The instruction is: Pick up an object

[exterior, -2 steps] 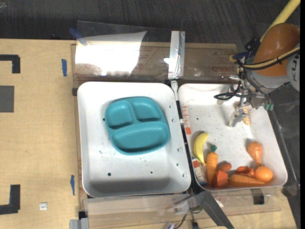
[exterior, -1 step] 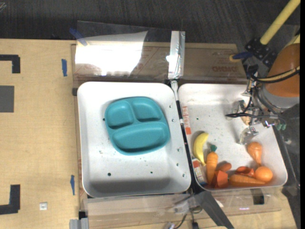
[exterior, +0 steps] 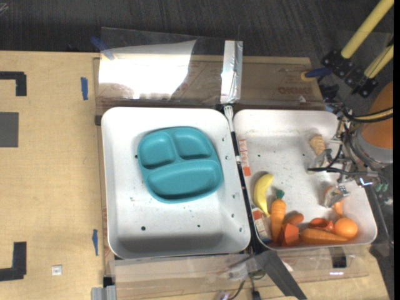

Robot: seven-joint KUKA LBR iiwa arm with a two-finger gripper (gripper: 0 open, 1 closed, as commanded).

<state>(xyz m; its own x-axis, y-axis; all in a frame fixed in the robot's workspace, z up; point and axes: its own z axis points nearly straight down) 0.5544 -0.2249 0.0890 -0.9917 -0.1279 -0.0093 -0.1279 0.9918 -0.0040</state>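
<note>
The right bin (exterior: 281, 127) holds the objects. A yellow banana (exterior: 263, 191) lies near its left wall, with an orange carrot (exterior: 277, 215) just below it. Along the front wall lie a long carrot (exterior: 322, 235) and a round orange fruit (exterior: 346, 228). A small tan piece (exterior: 318, 144) sits apart towards the back. My gripper (exterior: 336, 189) reaches down into the bin's right side, just above the orange fruit and the carrots. A small orange-and-grey bit (exterior: 338, 200) shows at its tip, and I cannot make out what it is.
The left bin (exterior: 119, 217) bears a blue divided plate (exterior: 180, 163) in its middle. The arm's orange band (exterior: 380, 130) hangs over the right bin's right wall. Yellow bars (exterior: 369, 20) stand at the back right. A clear plastic sheet (exterior: 150, 70) lies behind the bins.
</note>
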